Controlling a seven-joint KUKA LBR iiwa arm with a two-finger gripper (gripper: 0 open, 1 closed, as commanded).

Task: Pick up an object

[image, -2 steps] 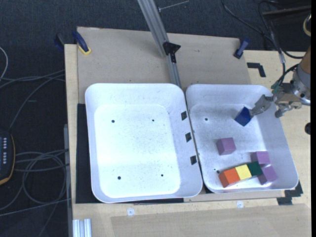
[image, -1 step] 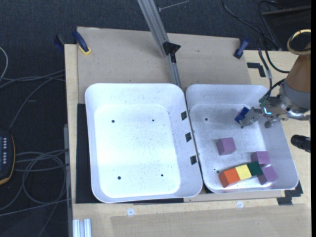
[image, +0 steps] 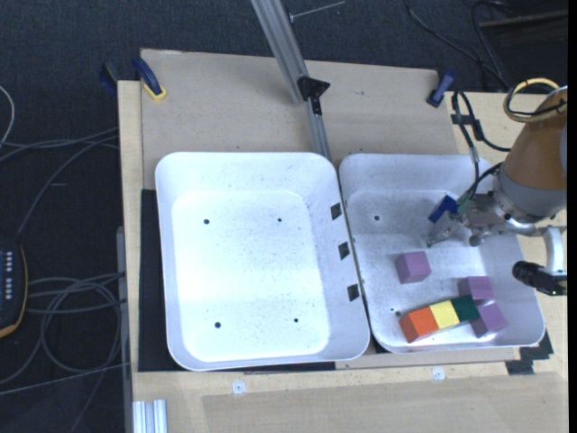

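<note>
My gripper point(image: 455, 238) hangs over the back middle of the right bin point(image: 379, 188), its fingers spread open with nothing between them. A small blue piece point(image: 442, 208) sits on the gripper's far side. A purple cube point(image: 412, 266) lies on the bin floor just in front and to the left of the fingertips, apart from them. Near the front edge lies a bar of orange, yellow and green blocks point(image: 440, 317). Two more purple blocks point(image: 475, 287) point(image: 491, 317) rest at its right end.
The left bin point(image: 180, 179) adjoins the right one along a ridge with black clips point(image: 343, 249). A slanted metal pole point(image: 288, 48) rises behind the bins. Blue clamps point(image: 150, 78) grip the board's back corners, and cables point(image: 54, 278) trail on the floor at left.
</note>
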